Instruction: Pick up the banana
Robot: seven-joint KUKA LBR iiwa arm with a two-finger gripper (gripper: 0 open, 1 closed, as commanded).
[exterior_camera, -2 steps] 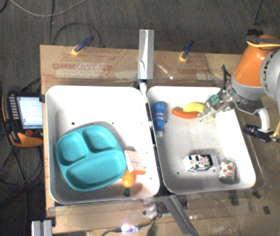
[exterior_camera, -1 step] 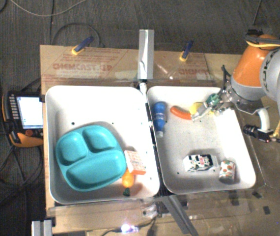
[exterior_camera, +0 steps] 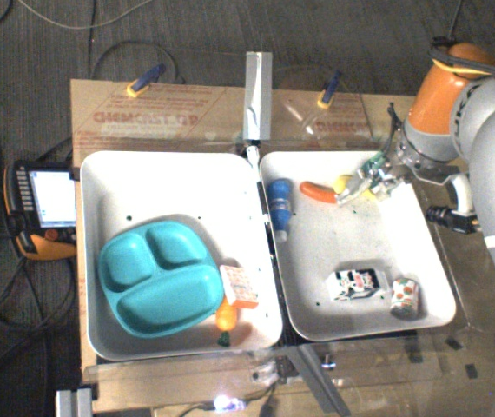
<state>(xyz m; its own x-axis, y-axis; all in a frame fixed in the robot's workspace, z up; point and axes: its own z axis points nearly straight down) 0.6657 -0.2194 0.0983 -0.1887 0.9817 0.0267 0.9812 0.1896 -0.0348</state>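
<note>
I note the end effector [exterior_camera: 371, 179] poised over the banana [exterior_camera: 349, 184] for pickup; its state I cannot tell.

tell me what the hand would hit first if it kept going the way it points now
Probably the banana, right at the hand tip in the right bin; the carrot lies just beyond. Depth is unclear from above.

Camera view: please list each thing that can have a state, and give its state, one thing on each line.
Hand: low at the back of the right bin, over the banana; its grip cannot be seen.
Banana: lying on the right bin floor, partly covered by the hand.
Carrot: lying flat, left of the banana.
Blue bottle: lying on its side.
Carton: lying flat.
Can: tipped over.
Teal tray: flat in the left bin.
</note>
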